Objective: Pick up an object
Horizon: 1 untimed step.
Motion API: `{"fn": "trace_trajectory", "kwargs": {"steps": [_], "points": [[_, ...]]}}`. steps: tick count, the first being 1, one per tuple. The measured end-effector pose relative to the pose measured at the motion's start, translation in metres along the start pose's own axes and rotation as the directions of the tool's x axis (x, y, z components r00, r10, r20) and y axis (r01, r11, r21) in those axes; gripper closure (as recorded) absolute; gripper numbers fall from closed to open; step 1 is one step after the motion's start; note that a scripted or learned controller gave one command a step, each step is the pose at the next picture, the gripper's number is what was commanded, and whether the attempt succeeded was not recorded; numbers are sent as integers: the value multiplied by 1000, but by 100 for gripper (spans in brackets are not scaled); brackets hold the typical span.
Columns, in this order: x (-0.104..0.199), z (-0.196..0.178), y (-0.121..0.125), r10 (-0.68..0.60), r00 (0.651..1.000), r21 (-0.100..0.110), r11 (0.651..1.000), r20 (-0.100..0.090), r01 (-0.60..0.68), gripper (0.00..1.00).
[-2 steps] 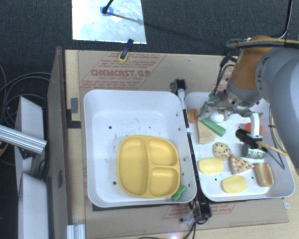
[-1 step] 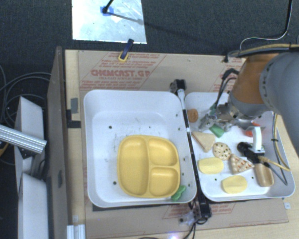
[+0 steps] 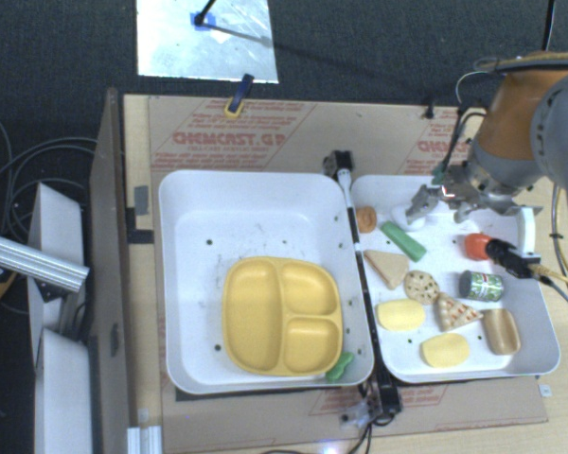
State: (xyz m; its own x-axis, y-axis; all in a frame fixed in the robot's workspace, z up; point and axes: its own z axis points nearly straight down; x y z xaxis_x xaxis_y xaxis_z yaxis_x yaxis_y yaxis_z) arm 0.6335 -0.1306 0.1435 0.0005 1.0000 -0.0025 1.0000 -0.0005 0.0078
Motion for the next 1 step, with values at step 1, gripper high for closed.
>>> {"fn": "trace_trajectory", "kwargs": {"steps": [1], "points": [[30, 62, -21, -5, 1000, 12, 1000, -4, 5, 0]]}}
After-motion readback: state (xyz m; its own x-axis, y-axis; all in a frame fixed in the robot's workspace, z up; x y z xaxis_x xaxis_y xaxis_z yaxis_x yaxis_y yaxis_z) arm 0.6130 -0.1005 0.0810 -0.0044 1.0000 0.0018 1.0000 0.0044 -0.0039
